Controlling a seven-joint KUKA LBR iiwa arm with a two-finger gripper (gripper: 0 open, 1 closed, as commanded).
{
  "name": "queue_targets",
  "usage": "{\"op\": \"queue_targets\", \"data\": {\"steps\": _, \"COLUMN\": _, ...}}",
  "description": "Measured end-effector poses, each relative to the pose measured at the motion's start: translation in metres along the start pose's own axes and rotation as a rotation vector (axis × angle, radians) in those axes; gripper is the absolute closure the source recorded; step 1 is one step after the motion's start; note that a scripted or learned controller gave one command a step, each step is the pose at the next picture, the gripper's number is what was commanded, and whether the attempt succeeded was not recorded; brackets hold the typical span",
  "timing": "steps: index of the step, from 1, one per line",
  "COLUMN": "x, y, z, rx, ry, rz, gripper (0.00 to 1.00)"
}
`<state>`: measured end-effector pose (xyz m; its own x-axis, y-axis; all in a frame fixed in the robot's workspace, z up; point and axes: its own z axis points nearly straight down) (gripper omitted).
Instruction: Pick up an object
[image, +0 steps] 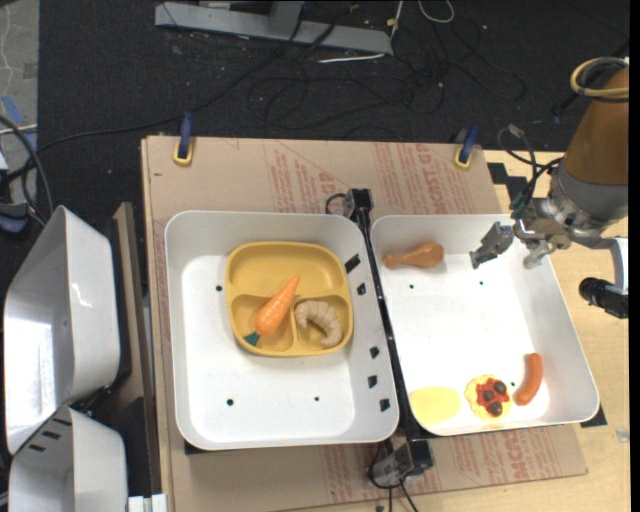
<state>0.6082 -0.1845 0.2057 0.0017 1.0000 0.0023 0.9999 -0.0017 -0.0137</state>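
the pincer (515, 243) is hanging over the far right part of the right bin (560, 330), its two dark fingers spread apart with nothing between them, so it is sitting released. the grey arm with its orange band (603, 125) is reaching in from the right behind it.

just to the left of the pincer, the toy chicken drumstick (416, 257) is lying on the bin floor, near but apart from the fingers, its thicker end pointing toward them. well below the pincer, toward the near edge of the same bin, the sausage (529, 379) is lying tilted by the right wall; just left of it the small pizza piece with dark toppings (488, 394) is resting, and further left again the pale yellow flat piece (436, 404) is sitting.

far to the left of the pincer, across the divide between the bins, the left bin (200, 380) is bearing a yellow divided plate (250, 270). the carrot (277, 305) is lying slantwise across the plate's compartments, and the shrimp (321, 321) is curling in the lower right compartment, just beside the carrot.
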Motion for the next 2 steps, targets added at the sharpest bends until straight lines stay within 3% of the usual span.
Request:
{"op": "queue_targets", "data": {"steps": 1, "x": 0.001, "y": 0.003, "z": -0.008, "rx": -0.014, "ry": -0.003, "rz": -0.003, "gripper": 0.00}}
{"op": "queue_targets", "data": {"steps": 2, "x": -0.008, "y": 0.006, "z": 0.039, "rx": -0.012, "ry": -0.003, "rz": 0.000, "gripper": 0.00}}
